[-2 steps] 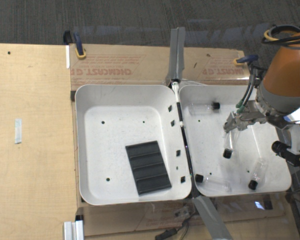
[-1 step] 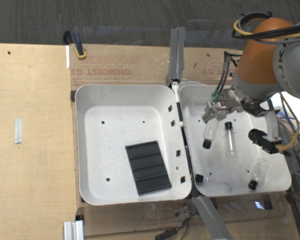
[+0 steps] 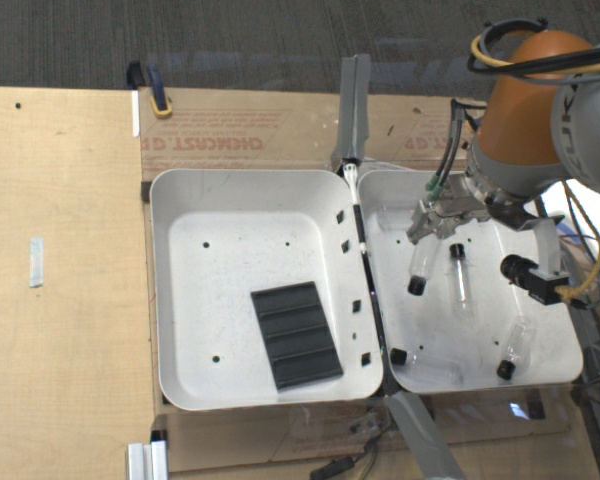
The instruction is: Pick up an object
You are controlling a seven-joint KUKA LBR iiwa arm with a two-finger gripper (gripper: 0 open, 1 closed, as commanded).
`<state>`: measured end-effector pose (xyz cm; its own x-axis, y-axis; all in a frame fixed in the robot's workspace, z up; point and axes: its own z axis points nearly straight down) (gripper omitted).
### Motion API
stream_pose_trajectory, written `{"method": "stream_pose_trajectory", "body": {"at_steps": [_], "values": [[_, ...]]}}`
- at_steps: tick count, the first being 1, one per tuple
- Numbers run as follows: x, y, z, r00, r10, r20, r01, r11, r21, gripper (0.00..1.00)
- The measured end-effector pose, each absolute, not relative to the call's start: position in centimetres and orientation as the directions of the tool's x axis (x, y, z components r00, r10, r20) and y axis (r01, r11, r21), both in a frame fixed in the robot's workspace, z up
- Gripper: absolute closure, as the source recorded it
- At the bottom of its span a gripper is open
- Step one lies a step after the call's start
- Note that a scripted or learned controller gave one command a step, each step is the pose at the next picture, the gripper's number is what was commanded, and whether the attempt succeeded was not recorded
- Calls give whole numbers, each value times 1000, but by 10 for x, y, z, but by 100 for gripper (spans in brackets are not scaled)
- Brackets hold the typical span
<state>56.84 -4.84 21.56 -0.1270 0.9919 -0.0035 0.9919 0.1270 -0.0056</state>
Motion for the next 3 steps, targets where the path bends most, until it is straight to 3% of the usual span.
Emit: {"method": "stream_pose_trajectory", "body": {"at_steps": [3], "values": [[569,-50,239,-132,991,-9,991,131,-13,100]]}}
